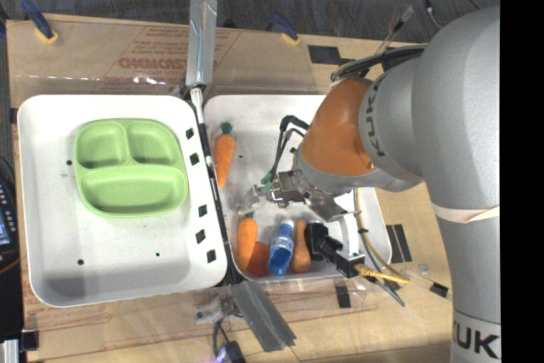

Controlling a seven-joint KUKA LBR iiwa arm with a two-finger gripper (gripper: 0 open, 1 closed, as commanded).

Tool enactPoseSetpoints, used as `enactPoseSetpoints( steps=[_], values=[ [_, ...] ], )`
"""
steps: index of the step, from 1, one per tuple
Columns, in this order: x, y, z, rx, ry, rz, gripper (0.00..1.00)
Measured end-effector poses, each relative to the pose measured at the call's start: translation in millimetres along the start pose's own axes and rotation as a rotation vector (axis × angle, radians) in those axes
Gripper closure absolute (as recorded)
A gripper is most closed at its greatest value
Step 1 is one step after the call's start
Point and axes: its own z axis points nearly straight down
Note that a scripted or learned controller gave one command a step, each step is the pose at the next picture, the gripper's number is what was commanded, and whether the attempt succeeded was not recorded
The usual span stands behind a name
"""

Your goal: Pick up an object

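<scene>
arm (442, 123): "KUKA" in dark letters, running down the grey casing just right of the orange band
arm base, bottom right: "KU", big dark letters, rest cut off at frame edge
cardboard sheet (127, 55) behind bins: reddish print, upside down, too faint to read

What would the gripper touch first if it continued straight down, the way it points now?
Probably the bare white floor of the right bin, beside the carrot and blue bottle. The gripper hangs over that spot, though depth is unclear.
</scene>
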Motion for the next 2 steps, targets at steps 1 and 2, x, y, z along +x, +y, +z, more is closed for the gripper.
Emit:
enactPoseSetpoints(
  steps=[1,2],
  values=[
    [59,11,-101,-0.003,-0.001,0.182,0.0],
    [10,-34,-32,0.0,-0.001,0.208,0.0]
  ],
)
